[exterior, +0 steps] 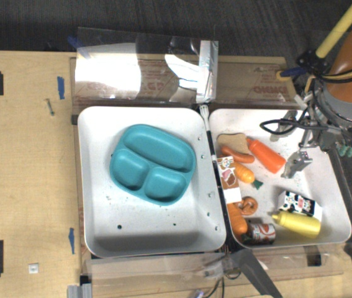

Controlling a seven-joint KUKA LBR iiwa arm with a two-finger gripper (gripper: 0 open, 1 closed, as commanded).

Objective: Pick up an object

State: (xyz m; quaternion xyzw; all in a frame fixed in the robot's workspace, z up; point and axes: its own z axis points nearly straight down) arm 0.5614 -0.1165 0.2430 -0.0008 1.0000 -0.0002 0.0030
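Carrot [267, 156] crowded by, perhaps, bread [233, 143]

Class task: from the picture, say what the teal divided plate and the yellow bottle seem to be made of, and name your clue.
Teal divided plate: probably moulded plastic, smooth satin finish; uniform colour, rounded compartment edges. Yellow bottle: likely plastic, slightly glossy; even colour, soft highlight.

Single fixed camera above bench [20, 166], slanted downward, both white bins [95, 228] in frame
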